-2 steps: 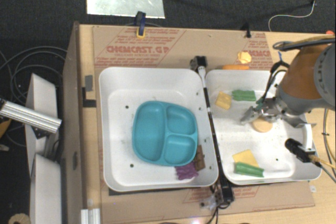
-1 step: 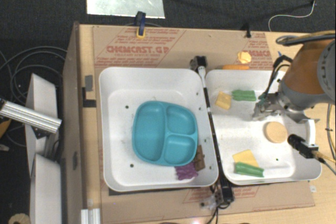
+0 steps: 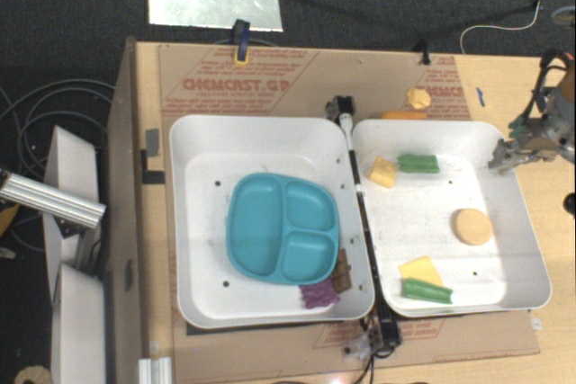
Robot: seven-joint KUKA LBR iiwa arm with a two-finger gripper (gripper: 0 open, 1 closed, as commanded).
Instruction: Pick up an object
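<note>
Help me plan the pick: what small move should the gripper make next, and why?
Probably move left and down toward the tan disc. The gripper sits at the right bin's far right rim, holding nothing, and the disc lies apart from other items.

Gripper (image 3: 504, 159) at right bin's (image 3: 517, 220) far right rim; round piece (image 3: 472, 226) nearest it, in that bin; tray (image 3: 282, 227) in left bin (image 3: 193, 193), well left.
</note>
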